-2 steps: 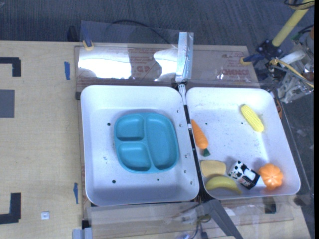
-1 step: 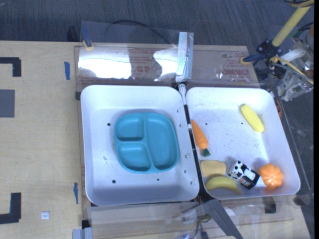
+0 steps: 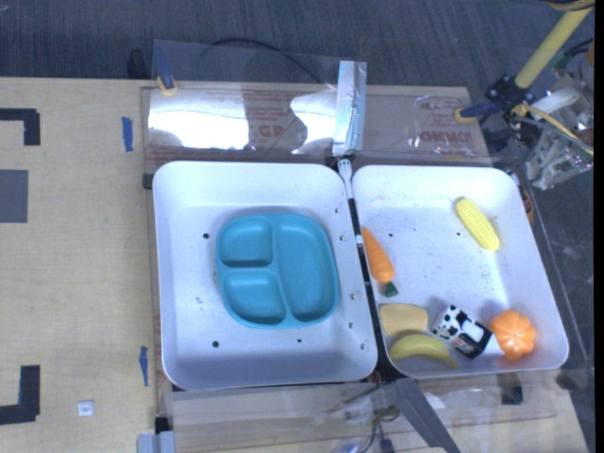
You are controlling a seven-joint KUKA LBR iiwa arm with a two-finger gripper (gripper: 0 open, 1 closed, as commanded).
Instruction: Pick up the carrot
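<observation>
Along the near edge of the right bin (image 3: pixel 429 176), a row of toy foods runs from 7 to 5 o'clock: a yellow banana (image 3: pixel 422 348) lies at the front wall, a tan slice (image 3: pixel 404 317) sits just behind it and touches it, a small black-and-white toy (image 3: pixel 461 331) rests just beside the banana's right end, and an orange (image 3: pixel 513 334) sits in the corner at 5 o'clock. The carrot (image 3: pixel 379 258) lies at 9 o'clock in this bin, close against the wall shared with the other bin, its narrow tip pointing toward 11 o'clock and its green stub toward the tan slice, near but apart from it. A corn cob (image 3: pixel 478 223) lies on a slant at 2 o'clock, well apart from the carrot. The left bin (image 3: pixel 189 215) holds a blue divided plate (image 3: pixel 277 268) at its centre. Beyond both bins, at 12 o'clock, a clear glossy sheet (image 3: pixel 236 121) and an upright metal bar (image 3: pixel 349 107) stand on the wooden bench (image 3: pixel 66 253), and a yellow cable (image 3: pixel 557 31) crosses the far corner at 1 o'clock.
</observation>
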